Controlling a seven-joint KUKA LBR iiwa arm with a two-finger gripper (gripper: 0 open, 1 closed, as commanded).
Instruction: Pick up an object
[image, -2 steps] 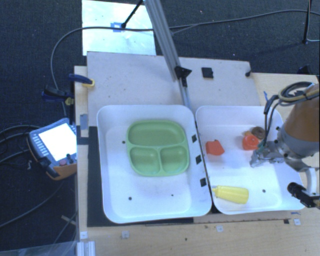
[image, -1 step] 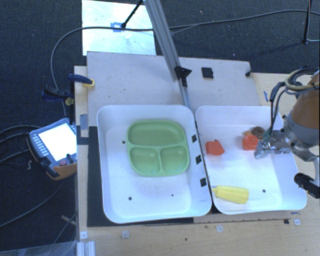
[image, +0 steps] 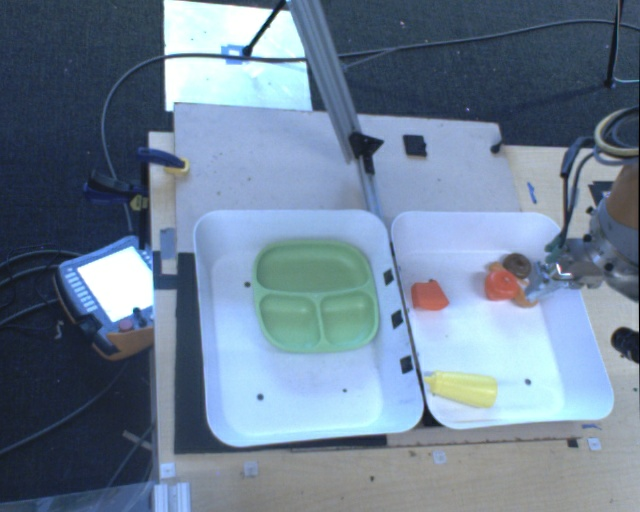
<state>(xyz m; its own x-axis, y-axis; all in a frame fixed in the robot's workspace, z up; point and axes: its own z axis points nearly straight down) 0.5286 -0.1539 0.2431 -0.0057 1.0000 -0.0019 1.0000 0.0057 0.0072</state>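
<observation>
Orange object (image: 499, 284), rounded with a brown cap, is being seen in the right bin (image: 560, 400), touching the gripper (image: 533, 286); finger state cannot be told.

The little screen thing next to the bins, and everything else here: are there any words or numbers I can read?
No text can be read anywhere.
handheld screen: lit white, any writing too blurred to read.
yellow object, orange objects, green divided plate: no labels visible.
</observation>
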